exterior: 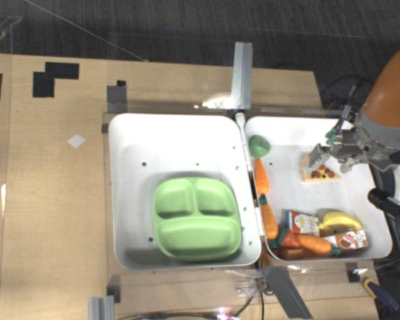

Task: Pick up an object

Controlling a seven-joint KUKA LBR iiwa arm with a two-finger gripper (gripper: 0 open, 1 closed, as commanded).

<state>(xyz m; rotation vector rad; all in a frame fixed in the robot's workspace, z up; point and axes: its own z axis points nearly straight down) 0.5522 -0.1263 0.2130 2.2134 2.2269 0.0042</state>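
The gripper is hovering over the pizza slice in the right bin, fingers apart. Being flat, light and stiff, it is probably best pinched across its edges.

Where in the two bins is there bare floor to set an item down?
Left bin: bare floor along the far wall and left side, around the green tray. Right bin: open middle between the carrots by the divider and the pizza slice under the gripper. Its near edge is crowded: cartons, banana.
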